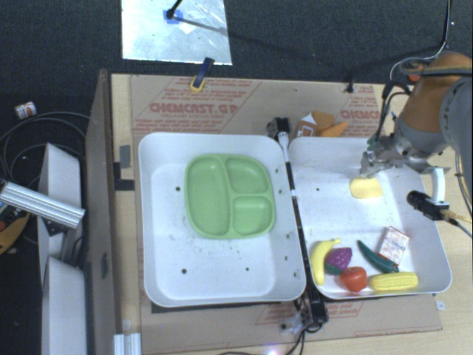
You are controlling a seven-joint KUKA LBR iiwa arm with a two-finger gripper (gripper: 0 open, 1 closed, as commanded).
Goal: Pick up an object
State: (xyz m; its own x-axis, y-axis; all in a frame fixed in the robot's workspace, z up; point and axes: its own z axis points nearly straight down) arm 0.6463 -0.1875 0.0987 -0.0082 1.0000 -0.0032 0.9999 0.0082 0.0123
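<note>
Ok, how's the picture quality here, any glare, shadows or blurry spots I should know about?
Camera view: even, soft lighting; the white bins look bright but keep detail. Strong glare on the shiny sheet at the top. The gripper casts a soft shadow by the pale yellow block. The whole frame is slightly soft, and the small toys' edges are fuzzy.

The rounded grey metal robot arm [457,113] wears a broad orange band [429,102] above its wrist; thin dark cables [393,80] loop beside that band, and below it sits the small grey metal two-finger gripper [372,163], its surface glinting pale
</note>
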